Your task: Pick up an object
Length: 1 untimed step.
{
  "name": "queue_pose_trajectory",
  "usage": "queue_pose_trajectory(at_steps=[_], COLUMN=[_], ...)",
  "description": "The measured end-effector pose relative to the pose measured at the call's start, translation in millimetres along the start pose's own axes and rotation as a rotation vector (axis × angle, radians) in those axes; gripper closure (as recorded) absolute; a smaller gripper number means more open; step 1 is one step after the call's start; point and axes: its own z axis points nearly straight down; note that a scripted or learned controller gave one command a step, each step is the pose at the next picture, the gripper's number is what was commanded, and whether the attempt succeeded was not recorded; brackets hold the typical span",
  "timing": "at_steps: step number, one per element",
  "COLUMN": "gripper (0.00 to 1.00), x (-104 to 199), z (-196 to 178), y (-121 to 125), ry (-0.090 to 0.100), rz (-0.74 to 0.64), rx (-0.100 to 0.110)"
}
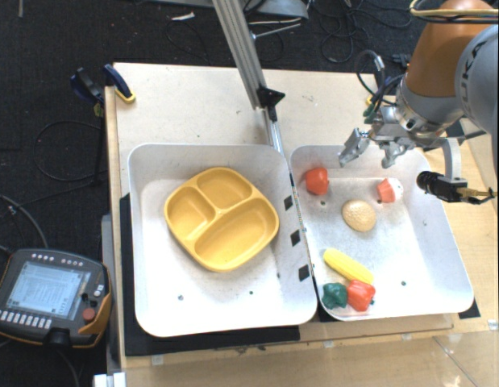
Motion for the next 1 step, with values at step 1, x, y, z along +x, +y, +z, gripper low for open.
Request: queue_pose_trajectory(at_steps=[1], gripper=[0.00], x=[14.7], z=[-182.1], y=[-23.0], ry=[0.000], rz=[-0.001], rx=[-0.011])
